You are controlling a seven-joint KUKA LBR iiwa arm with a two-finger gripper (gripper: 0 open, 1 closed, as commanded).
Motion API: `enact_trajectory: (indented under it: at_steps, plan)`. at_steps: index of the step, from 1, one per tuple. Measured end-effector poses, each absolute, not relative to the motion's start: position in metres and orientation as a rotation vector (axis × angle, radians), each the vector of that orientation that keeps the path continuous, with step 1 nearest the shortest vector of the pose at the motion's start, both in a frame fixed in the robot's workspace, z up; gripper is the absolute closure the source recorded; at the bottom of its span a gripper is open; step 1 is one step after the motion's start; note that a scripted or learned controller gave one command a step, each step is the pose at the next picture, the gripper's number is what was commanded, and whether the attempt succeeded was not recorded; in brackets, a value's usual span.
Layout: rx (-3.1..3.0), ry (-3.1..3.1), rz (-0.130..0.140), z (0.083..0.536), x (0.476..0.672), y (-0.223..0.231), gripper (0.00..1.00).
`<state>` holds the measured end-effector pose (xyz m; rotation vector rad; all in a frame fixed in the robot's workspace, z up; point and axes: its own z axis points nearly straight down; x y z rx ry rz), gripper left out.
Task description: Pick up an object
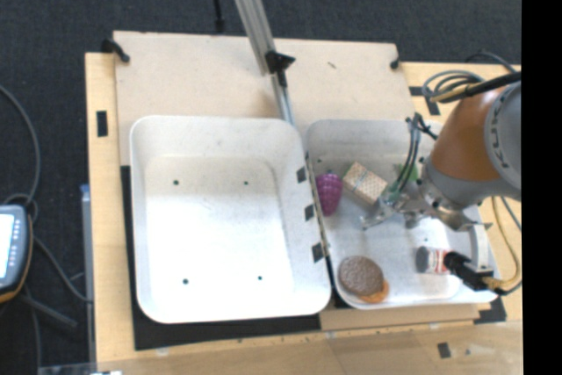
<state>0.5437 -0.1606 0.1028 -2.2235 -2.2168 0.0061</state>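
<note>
Camera view, looking down at a slant: two shallow white bins side by side on the bench. All the objects lie in the right bin (pixel 351 136); the left bin (pixel 219 215) carries none.

Objects noted in the right bin — a purple ridged item (pixel 328 191) against the left wall, a tan speckled block (pixel 363 182) just beside it, a round brown disc with an orange rim (pixel 362 277) near the front edge, and a small grey-and-red item (pixel 436 260) toward the front right.

The arm (pixel 470 145) reaches in from the right. Its gripper (pixel 386 213) hangs low over the middle of the bin, just below the tan block and apart from it. Nothing is visible between its fingers; whether they are spread or closed cannot be told at this resolution.

Judgement: the tan block is the nearest candidate. It looks light and probably spongy or foam-like, so it should compress slightly rather than slip. Best hold is across its two shorter flat sides, square on — a corner grip would likely twist it out.
</note>
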Motion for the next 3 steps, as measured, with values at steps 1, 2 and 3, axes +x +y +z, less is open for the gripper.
enact_trajectory:
  at_steps: [1, 2, 3]
  plan:
    - [-2.236, -2.213, -0.004, 0.117, 0.546, -0.161, 1.00]
    - [-2.223, -2.229, -0.006, 0.168, 0.554, -0.154, 1.00]
    - [-2.222, -2.230, -0.006, 0.211, 0.556, -0.154, 1.00]
